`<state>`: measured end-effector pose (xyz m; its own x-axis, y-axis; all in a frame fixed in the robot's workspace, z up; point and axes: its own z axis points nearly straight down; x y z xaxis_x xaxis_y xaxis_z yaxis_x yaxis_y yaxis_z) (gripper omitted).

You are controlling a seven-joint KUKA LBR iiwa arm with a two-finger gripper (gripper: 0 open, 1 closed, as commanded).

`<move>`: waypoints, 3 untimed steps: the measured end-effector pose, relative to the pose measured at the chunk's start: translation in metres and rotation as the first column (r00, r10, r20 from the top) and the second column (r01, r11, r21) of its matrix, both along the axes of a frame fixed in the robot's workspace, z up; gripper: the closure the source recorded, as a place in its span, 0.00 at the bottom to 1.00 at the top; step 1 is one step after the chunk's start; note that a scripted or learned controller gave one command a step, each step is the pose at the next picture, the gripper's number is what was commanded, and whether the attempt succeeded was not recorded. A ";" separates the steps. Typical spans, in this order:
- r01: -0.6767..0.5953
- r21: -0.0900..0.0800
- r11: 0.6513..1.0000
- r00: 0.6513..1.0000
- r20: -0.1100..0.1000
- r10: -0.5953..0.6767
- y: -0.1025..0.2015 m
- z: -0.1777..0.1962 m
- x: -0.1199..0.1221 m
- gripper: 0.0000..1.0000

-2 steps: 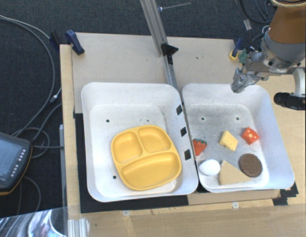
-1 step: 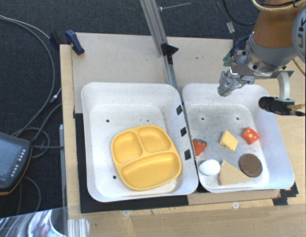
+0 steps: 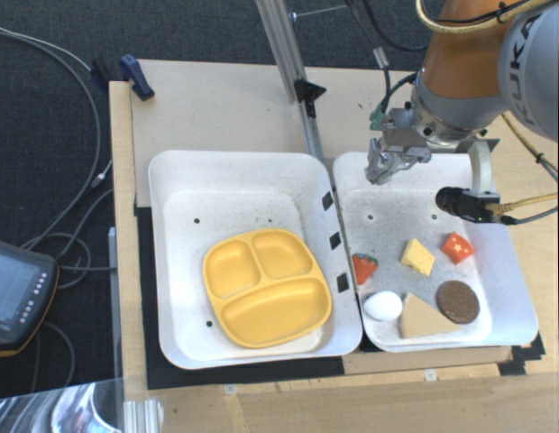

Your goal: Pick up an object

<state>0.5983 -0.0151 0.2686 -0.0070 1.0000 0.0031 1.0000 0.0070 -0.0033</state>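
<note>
My gripper (image 3: 380, 171) hangs over the far left corner of the right bin (image 3: 509, 282), above bare floor and apart from every object, with nothing between its fingers. Toward the near side of that bin lie a red strawberry-like piece (image 3: 364, 266), a white egg (image 3: 382, 306), a yellow cheese wedge (image 3: 417, 257), a small red-orange piece (image 3: 456, 247), a brown round cookie (image 3: 458, 301) and a tan flat wedge (image 3: 422, 318).
The left bin (image 3: 171, 188) holds a yellow three-compartment plate (image 3: 266, 286). A slanted metal pole (image 3: 284, 39) rises behind the bins. A blue clip (image 3: 135, 75) sits at the bench's far left corner. Cables and a tablet lie off the bench at left.
</note>
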 end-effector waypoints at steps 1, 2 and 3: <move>0.001 0.000 1.000 1.000 -0.002 -0.001 0.051 -0.022 -0.018 1.00; 0.000 0.000 1.000 1.000 -0.002 0.000 0.102 -0.019 -0.038 1.00; 0.006 -0.002 1.000 1.000 0.000 -0.006 0.099 -0.019 -0.037 0.00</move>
